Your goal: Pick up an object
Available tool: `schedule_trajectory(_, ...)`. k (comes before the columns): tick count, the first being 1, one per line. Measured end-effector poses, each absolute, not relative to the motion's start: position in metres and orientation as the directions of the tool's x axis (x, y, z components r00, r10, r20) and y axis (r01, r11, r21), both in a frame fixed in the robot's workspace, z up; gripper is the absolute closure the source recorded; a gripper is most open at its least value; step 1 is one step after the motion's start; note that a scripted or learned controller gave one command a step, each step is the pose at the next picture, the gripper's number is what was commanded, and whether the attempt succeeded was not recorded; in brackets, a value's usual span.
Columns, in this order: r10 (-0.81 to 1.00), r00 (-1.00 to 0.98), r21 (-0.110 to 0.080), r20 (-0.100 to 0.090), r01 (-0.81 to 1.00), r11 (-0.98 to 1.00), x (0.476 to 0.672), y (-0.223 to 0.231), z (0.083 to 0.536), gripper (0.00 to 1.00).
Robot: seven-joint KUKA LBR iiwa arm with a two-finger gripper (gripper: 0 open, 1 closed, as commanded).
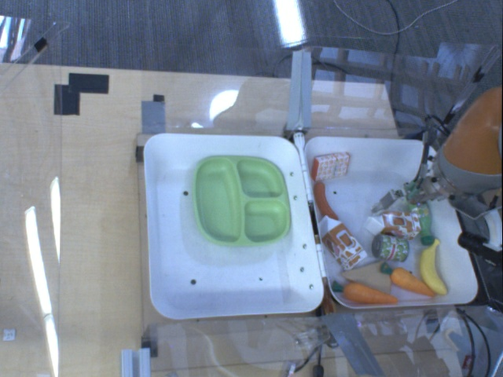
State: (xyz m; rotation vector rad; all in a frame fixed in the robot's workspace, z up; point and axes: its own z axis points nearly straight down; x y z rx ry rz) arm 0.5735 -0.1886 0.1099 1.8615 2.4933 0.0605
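A robotics lab: white bins (157, 234) on a bench (78, 210), loose cables (377, 6).

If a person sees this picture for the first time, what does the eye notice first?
First, the green divided plate lying alone in the left bin. Then the crowd of toy food in the right bin: a banana and two carrots near its front edge, under the grey and orange arm.

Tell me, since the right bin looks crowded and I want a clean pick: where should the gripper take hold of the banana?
Grip the banana across its middle, coming straight down from above. It lies flat, running roughly top to bottom near the right bin wall, so close across its narrow width. The carrot lies close on its left; keep clear of it.
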Motion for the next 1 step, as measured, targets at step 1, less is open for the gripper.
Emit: schedule_trajectory(1, 0.947, -0.320, 0.053, -0.005, 0.946, 0.320, 0.5809, -0.1900, 0.1098, 0.00)
